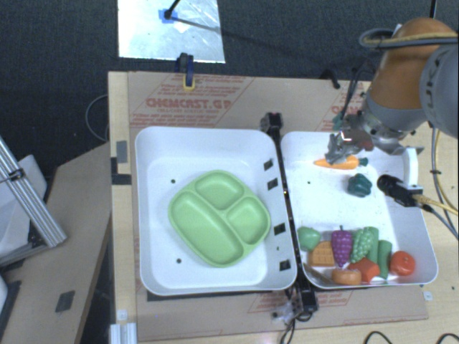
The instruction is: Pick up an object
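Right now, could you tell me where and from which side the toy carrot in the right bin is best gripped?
Probably across the middle of the carrot, coming straight down from above. It lies flat on the right bin floor, long axis running left-right in the camera view, so fingers should close across its narrow width. The gripper hovers just above it, and the teal piece lies apart, leaving room.

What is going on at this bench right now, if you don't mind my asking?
The grey arm reaches in from the right, and its tool is down in the right bin, right over an orange carrot-like toy near the far side. Whether it has a grip on it cannot be told. A dark teal piece lies just beside it, and a cluster of toy fruit and vegetables sits along the near edge. The left bin holds a green divided plate, untouched.
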Robot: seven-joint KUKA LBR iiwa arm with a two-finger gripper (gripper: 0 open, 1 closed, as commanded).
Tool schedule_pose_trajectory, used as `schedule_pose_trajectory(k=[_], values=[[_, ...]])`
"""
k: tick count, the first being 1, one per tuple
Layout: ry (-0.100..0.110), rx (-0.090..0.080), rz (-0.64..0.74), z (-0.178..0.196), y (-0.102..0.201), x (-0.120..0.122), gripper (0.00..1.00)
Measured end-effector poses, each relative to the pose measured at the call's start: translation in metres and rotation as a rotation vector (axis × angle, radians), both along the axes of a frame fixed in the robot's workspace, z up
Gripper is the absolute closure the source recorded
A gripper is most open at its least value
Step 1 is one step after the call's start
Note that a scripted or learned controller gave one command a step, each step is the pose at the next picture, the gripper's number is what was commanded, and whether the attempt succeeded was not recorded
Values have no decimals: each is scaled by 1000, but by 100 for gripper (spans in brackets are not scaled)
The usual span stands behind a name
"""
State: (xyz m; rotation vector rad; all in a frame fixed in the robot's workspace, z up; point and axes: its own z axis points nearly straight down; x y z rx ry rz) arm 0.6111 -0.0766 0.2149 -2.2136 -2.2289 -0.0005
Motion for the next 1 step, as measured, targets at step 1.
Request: schedule_pose_trajectory(k=[1], values=[[-2, 0, 0, 11, 12, 0, 100]])
